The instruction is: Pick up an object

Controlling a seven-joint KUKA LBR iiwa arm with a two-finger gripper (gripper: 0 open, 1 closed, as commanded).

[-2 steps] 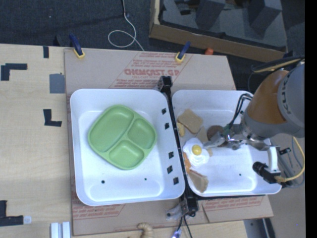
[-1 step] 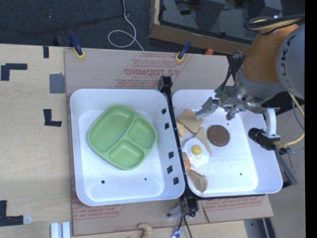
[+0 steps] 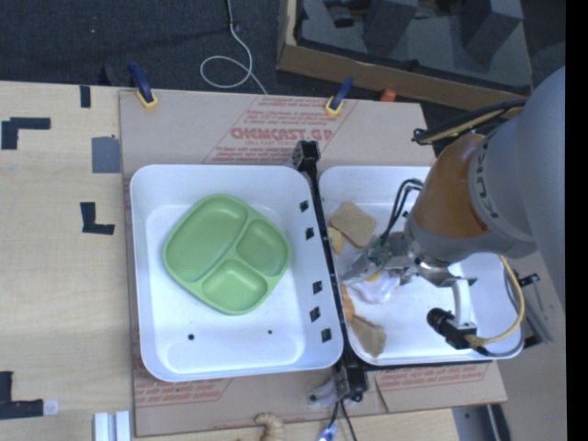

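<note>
So, quick rundown of what we saw:
Arm: reached down into the right bin [image 3: 478,338], wrist low over the clutter near the divider.
Gripper [image 3: 378,263]: buried among the bits, and we couldn't tell what state it was in or whether it had anything.
Objects: tan block [image 3: 353,221], brown piece [image 3: 368,335], pale crumpled thing [image 3: 378,289], all lying in that bin.
Left bin [image 3: 147,274]: just the green divided plate [image 3: 227,253].
Progress: we reckoned nothing was lifted yet; grab and raise were still left.

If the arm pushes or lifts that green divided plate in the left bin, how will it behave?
The green plate looks like rigid moulded plastic, so it probably stays stiff and light. It lies flat, so a push would likely slide it across the left bin. Its low rim may be hard to pinch.
</note>
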